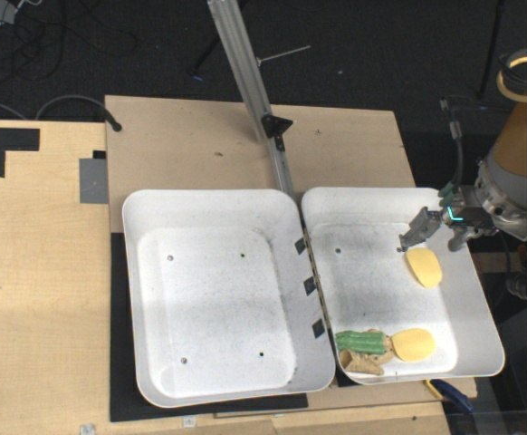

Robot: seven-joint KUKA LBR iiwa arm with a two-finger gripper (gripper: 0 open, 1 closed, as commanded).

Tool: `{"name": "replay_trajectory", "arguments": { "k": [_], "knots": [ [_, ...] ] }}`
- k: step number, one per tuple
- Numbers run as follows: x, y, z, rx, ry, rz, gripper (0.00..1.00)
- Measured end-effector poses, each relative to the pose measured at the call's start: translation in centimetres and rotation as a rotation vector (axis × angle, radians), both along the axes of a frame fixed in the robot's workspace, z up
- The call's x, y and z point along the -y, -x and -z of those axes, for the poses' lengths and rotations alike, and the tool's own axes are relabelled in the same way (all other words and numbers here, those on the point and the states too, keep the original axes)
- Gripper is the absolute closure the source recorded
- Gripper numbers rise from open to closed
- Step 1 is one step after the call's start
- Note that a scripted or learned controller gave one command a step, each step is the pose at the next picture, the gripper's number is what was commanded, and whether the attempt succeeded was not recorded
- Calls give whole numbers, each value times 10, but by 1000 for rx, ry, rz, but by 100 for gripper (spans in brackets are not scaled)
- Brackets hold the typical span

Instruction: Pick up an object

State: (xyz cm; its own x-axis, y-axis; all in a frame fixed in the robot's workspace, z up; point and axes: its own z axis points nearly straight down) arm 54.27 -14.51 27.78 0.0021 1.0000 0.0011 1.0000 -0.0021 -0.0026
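The nearest candidate is the yellow oval piece (424, 266), lying flat on the floor of the right bin (363, 261) near that bin's right wall, about midway between its far and near edges. It looks like a small, smooth, rounded thing, probably light; whether it is a soft foam or a hard plastic cannot be told. Its rounded sides could slip out of a pinch, so I would judge the best hold to be across its narrower width, low down near the bin floor.

The claw (437, 225) hangs just above and beyond the oval, at its far end, with its two dark fingers spread apart and nothing between them. One finger reaches toward the bin's middle, the other sits near the right wall.

In the near right corner of the same bin lie three more things close together: a second yellow piece (413, 343), a green ridged object (361, 341) just beside it, and a tan lumpy object (365, 362) touching the green one on the near side. These are crowded against the near wall, which would leave little room for fingers.

The left bin (214, 297) stands alongside, sharing the middle divide. Both bins rest on the tabletop (191, 143), a plain board, with a slanted metal rail (245, 71) rising from its far side.
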Motion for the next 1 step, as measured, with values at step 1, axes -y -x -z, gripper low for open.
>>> {"name": "replay_trajectory", "arguments": {
  "k": [1],
  "knots": [
    [4, 4, 63, -7, -1, -2, 0]
  ]
}}
